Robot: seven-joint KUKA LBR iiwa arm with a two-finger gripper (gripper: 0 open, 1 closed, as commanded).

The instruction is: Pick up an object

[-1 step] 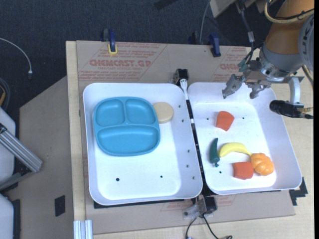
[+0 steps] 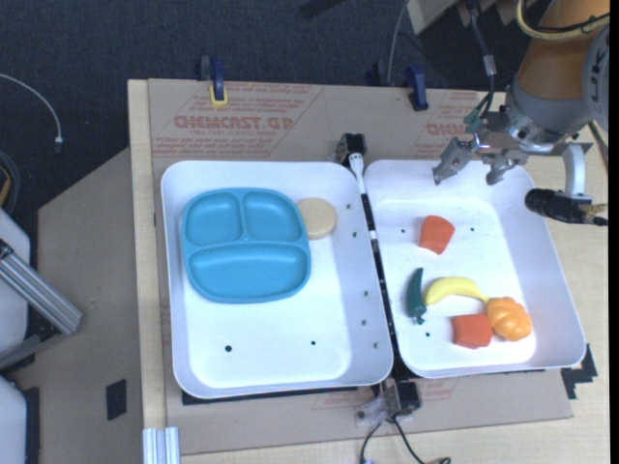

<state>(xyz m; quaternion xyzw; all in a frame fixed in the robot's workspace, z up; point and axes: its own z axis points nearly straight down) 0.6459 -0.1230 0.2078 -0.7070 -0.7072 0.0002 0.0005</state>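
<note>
My gripper (image 2: pixel 476 166) hangs over the far edge of the right bin (image 2: pixel 542 259), its two fingers spread apart and open, with nothing between them. In that bin lie a red-orange block (image 2: pixel 436 233), a yellow banana (image 2: pixel 453 289), a dark green pepper (image 2: pixel 415 295), a second red block (image 2: pixel 472 330) and an orange fruit (image 2: pixel 510 318). The nearest item, the red-orange block, sits below and left of the fingers, apart from them.
The left bin (image 2: pixel 280 356) holds a blue divided plate (image 2: pixel 247 244) and a beige round disc (image 2: pixel 316 217) beside it. A black-and-white connector (image 2: pixel 353 149) sits at the far end of the seam between the bins. Blue clamps (image 2: pixel 217 77) hold the cardboard at the back.
</note>
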